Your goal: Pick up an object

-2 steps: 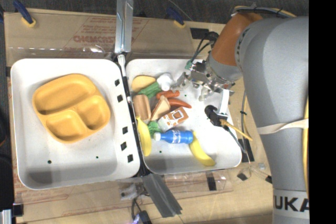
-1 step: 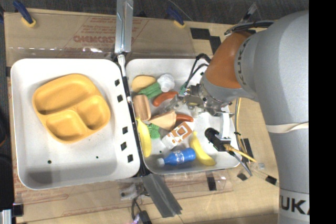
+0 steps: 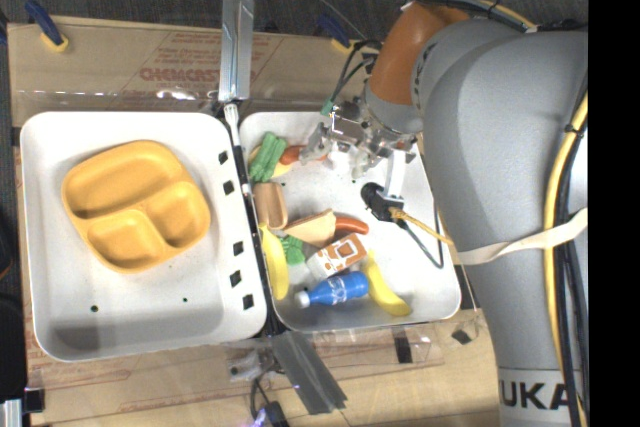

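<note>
The right bin [image 3: 440, 287] holds a pile of toy food: a green piece [image 3: 265, 158], a red-orange piece [image 3: 291, 155], a brown cup [image 3: 270, 205], a tan wedge [image 3: 312, 228], a yellow banana [image 3: 274, 263], an orange-and-white carton [image 3: 337, 260], a blue bottle [image 3: 335, 292] and a yellow piece [image 3: 387, 293]. My gripper [image 3: 345, 143] hangs over the bin's far part, just right of the red-orange piece. Nothing shows between its fingers.
The left bin [image 3: 60, 315] bears a yellow divided tray [image 3: 135, 203]. A metal divider [image 3: 236, 45] stands between the bins at the back. My grey arm [image 3: 500, 165] covers the right bin's right side. A black cable end [image 3: 378, 203] dangles over the bin's middle.
</note>
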{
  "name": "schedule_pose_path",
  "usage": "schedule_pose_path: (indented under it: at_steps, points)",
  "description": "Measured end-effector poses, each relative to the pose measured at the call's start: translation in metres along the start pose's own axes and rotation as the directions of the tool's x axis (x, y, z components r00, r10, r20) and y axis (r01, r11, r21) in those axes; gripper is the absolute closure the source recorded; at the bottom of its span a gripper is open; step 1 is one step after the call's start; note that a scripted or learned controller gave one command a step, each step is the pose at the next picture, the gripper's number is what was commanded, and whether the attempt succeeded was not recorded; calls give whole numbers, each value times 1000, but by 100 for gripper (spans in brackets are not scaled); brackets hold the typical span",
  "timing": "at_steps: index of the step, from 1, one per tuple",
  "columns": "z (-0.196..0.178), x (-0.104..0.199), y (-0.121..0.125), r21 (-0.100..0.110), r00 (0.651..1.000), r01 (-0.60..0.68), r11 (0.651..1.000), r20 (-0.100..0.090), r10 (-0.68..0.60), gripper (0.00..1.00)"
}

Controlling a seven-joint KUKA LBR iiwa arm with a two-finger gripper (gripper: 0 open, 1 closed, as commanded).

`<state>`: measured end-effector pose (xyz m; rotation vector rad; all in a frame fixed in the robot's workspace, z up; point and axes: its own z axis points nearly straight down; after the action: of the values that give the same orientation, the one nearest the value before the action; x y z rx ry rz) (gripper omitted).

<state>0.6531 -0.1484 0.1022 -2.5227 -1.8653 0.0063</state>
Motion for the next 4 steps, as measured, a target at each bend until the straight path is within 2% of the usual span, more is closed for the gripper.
schedule_pose_path:
  at_steps: [1,2,3,4]
  points:
    - [9,23,-84,-10,989,-148,989,5,148,0]
    - [13,37,-65,-3,922,-386,922,1,386,0]
    - [12,39,-24,0,767,-642,767,0,642,0]
    - [4,42,-25,5,774,-633,774,3,633,100]
